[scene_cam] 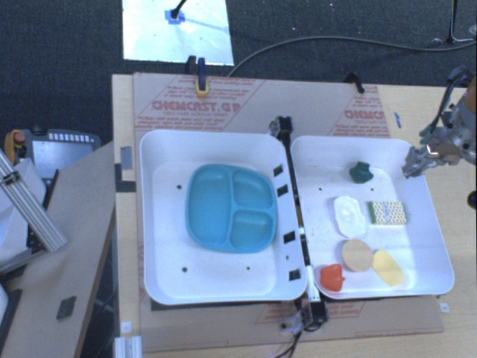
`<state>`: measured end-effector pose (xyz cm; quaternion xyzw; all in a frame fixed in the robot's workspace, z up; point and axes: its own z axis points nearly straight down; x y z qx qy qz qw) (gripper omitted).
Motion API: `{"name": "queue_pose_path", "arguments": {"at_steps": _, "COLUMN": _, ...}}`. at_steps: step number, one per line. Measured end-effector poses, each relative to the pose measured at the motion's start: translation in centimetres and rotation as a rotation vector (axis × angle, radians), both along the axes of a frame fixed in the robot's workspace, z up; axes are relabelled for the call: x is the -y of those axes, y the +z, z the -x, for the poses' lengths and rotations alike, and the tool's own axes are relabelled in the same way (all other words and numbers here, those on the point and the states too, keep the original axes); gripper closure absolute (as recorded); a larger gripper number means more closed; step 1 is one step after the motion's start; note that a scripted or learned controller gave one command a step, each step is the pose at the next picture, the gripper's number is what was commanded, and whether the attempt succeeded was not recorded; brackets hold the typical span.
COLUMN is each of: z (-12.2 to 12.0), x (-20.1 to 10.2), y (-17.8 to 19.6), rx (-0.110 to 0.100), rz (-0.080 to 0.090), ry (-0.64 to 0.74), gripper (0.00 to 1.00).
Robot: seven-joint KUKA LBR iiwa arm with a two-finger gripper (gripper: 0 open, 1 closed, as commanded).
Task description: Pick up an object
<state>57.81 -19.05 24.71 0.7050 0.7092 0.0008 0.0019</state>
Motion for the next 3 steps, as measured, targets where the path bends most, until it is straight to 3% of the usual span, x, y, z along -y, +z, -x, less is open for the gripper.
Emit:
{"name": "queue_pose_path", "arguments": {"at_steps": 2, "z": -0.6, "x": -11.0, "y": -2.1, "rx": -0.004, "rz": -0.004, "ry": 0.003, "gripper": 1.0}}
{"name": "queue_pose_path", "arguments": {"at_steps": 3, "z": -0.9, "x": -17.0, "y": -1.4, "rx": -0.004, "rz": -0.004, "ry": 0.005, "gripper": 1.0}}
